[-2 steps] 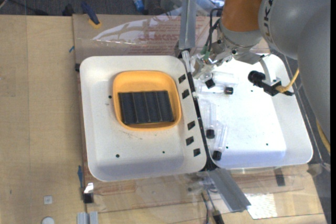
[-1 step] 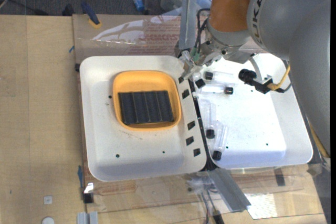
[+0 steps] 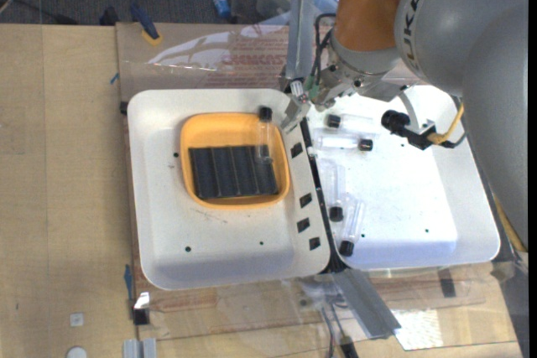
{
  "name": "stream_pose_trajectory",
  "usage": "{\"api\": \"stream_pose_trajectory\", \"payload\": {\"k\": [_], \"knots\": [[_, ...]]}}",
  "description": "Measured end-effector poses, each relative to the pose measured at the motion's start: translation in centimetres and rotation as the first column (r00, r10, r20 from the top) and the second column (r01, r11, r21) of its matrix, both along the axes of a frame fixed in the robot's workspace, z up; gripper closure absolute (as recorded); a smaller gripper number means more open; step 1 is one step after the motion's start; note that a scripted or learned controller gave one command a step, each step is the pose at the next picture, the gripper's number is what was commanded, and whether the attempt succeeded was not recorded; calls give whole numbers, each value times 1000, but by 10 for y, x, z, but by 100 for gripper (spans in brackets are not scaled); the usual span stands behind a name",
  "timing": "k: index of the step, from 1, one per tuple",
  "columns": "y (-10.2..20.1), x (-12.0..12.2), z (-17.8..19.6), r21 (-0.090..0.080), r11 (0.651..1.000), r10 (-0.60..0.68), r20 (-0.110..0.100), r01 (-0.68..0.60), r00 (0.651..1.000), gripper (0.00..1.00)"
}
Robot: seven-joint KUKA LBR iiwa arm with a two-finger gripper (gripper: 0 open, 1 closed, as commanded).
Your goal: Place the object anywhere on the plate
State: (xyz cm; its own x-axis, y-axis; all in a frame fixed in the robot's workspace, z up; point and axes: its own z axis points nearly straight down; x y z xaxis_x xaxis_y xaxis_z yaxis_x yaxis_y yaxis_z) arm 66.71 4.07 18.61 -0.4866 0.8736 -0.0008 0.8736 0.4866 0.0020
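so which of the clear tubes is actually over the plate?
The black-capped clear tube at the yellow plate's upper right corner, beside the end effector. The other tubes lie in the right bin.

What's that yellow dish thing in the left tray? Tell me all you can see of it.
The plate is a shallow, rounded-square dish, orange-yellow, plastic-looking, with a raised rim. It lies flat in the left bin, toward that bin's back and right. A dark ribbed slab fills most of its floor. A clear tube with a black cap lies at its right rear rim.
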Motion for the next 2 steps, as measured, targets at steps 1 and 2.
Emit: {"api": "stream_pose_trajectory", "payload": {"k": [1, 2], "knots": [[-18, 1, 7, 0, 1000, -30, 4, 30, 1000, 0], [-27, 0, 0, 1, 999, -50, -1, 50, 999, 0]]}}
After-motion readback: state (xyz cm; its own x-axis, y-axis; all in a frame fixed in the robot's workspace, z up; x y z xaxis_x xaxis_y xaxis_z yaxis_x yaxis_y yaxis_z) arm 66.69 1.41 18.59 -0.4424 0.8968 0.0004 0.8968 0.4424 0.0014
